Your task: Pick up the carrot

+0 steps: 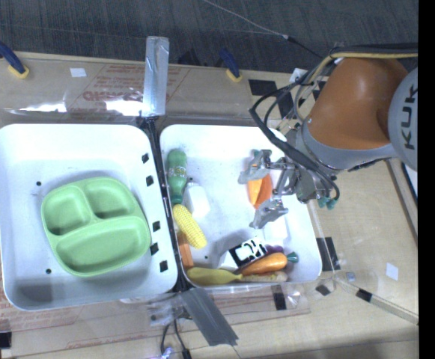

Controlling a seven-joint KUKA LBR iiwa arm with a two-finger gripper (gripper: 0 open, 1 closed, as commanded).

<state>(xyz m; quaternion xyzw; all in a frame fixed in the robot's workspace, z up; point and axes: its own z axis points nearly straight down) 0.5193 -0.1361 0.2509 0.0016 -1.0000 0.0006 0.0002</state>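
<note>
Two white bins side by side on a wooden surface; left bin with a green divided plate lying at about 6 o'clock of its middle; right bin crowded along its left wall and lower edge.

Grey arm with an orange band reaching in from 3 o'clock; jaws spread wide over the right half of the right bin, one metal finger at 12 o'clock, the other at 6 o'clock; carrot sitting between the two fingers, an orange wedge pointing toward 6 o'clock; contact with either finger too small to tell, so no firm hold visible.

Green bottle-shaped vegetable upright along the left wall of the right bin; corn cob just below it, toward 6 o'clock; yellow banana along the lower edge; orange pepper-like piece beside it at 3 o'clock; black-and-white tag just above.

Strip of silver tape at 12 o'clock above the seam between the bins.
</note>
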